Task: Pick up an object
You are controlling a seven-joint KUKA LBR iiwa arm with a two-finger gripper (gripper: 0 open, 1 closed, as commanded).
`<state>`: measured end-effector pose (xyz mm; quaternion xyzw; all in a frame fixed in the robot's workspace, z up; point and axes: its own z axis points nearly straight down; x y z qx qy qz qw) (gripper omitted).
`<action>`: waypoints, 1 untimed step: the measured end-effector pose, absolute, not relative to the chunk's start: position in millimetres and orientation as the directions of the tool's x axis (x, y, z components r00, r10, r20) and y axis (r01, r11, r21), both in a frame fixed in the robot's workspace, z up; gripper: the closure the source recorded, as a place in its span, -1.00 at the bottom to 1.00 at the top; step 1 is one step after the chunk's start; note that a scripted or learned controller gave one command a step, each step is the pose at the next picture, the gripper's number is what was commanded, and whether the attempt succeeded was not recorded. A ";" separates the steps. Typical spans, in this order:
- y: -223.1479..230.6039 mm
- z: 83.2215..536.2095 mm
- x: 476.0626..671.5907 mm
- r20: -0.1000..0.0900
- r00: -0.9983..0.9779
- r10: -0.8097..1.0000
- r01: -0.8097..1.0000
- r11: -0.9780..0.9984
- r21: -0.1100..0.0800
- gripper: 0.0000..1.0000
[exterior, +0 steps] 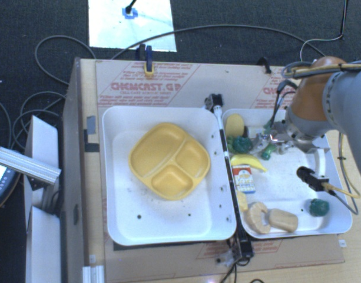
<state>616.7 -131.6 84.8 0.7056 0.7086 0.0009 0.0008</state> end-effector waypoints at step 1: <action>-133.1 95.5 616.4 -0.002 -0.004 1.000 1.000 0.004 0.001 1.00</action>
